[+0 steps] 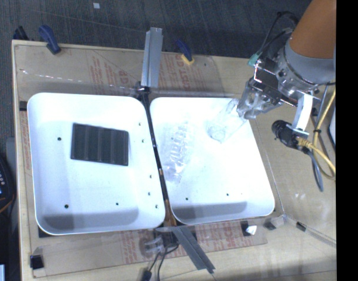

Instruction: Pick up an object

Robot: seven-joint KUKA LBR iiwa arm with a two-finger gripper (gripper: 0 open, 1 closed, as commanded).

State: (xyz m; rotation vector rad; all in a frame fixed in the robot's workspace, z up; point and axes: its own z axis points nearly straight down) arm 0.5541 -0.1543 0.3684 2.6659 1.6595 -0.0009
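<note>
Nearest the lens, at the bottom edge, a grey metal bracket [188,252] juts out below the seam where the two bins meet. On the left, the left white bin [44,174] holds a dark ribbed slab [100,144], lying flat in the bin's upper middle, well apart from every wall. Above that bin, a blue clamp [50,40] grips the far edge of the bench. An upright grey metal bar [152,56] stands behind the seam between the bins, with a second blue clamp [183,50] just to its right.

Inside the right white bin [258,183], a crinkled clear plastic piece [178,150] lies near the left wall. Further right, towards the far right corner, a clear cup [221,127] sits tilted, its upper end reaching up to the gripper [250,105]. The cup's glassy look blurs into the bin floor, and whether the gripper is clamped on it or released cannot be told. Behind it the arm's orange band [317,16] rises at the top right, and yellow cables [320,151] hang beside the bin.
</note>
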